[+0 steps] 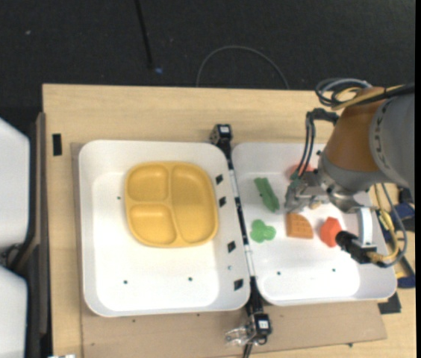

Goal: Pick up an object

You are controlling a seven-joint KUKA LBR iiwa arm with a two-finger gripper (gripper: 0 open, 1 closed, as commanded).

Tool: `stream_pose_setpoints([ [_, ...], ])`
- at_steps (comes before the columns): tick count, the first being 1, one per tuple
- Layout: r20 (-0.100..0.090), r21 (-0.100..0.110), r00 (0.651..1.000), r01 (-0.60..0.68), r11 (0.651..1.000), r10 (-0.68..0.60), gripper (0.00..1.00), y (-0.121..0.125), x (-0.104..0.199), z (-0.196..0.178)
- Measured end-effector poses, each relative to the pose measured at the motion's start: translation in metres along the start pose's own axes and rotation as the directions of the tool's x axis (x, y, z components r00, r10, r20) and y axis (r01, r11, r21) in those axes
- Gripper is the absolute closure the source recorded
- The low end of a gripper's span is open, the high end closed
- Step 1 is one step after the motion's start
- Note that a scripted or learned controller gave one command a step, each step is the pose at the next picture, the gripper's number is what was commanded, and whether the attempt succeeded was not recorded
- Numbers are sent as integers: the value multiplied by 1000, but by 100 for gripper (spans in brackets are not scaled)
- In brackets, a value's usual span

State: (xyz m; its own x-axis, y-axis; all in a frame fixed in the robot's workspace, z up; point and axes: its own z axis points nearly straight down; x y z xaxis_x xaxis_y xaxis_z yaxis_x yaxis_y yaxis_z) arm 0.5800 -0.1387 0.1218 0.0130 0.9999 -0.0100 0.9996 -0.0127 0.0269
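The gripper (300, 200) hangs low over the right bin (311, 286), and its dark metal end sits right above the top edge of an orange waffle-like piece (298, 226); from this slanted overhead angle I cannot tell whether it is parted or closed, and nothing can be seen caught in it. Around that spot the right bin holds four small things that can be counted clearly: one orange waffle-like piece just below the gripper, one green leafy piece (262, 232) to its left near the divider, one long green block (267, 194) lying at a slant above that, and one red-orange piece (331, 230) to the right of the waffle piece. A small patch of red (295, 171) shows beside the arm's wrist at the upper part of the bin, too hidden to identify. The left bin (106, 274) holds one yellow divided plate (172, 203) with three compartments, lying flat toward its upper middle. There are two bins in all, side by side on the wooden bench (158, 110), touching along a dark strip of clips. The arm (360, 144) comes in from the right, its orange band above the wrist over the right bin's upper corner, the wrist pointing steeply down into the bin, with cables looping beside it.
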Motion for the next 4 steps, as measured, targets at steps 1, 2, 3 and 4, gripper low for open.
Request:
stream_pose_setpoints([
  [1,-10,22,1000,15,1000,-15,100,1,4,-45],
  [2,-9,21,1000,14,1000,-14,100,-2,-1,-91],
  [3,-9,21,1000,15,1000,-15,100,0,-3,-126],
  [4,-10,26,1000,18,999,-18,100,-6,47,-119],
])
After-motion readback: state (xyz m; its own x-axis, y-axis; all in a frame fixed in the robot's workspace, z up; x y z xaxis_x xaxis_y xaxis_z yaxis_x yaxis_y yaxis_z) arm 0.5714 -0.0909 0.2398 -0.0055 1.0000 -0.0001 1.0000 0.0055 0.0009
